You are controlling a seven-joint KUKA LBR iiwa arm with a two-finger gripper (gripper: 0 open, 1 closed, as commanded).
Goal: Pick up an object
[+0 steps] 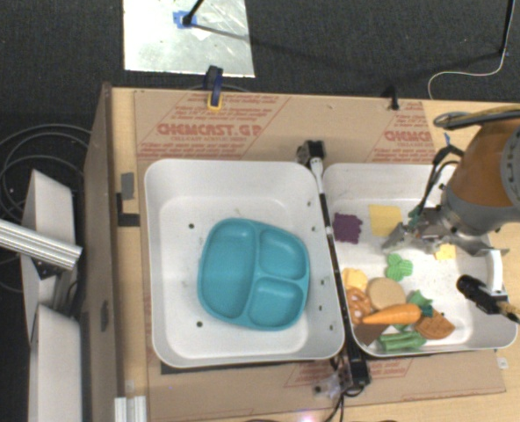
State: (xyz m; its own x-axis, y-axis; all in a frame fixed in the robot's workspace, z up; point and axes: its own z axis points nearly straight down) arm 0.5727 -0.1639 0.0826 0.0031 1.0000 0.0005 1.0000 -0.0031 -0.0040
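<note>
Pincer (399, 237), fingers hidden at this scale so its opening cannot be told, hangs low in the right bin (471, 345) just above the green piece (399, 265), a likely pick target. Toy foods crowd that bin's near corner; the arm (493, 178) slants in from the right, while the left bin (168, 236) holds a blue tray (253, 272).

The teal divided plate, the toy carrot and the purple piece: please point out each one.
teal divided plate (253, 273), camera view, middle ridge.
toy carrot (392, 315), camera view, orange body.
purple piece (347, 228), camera view, centre.
</note>
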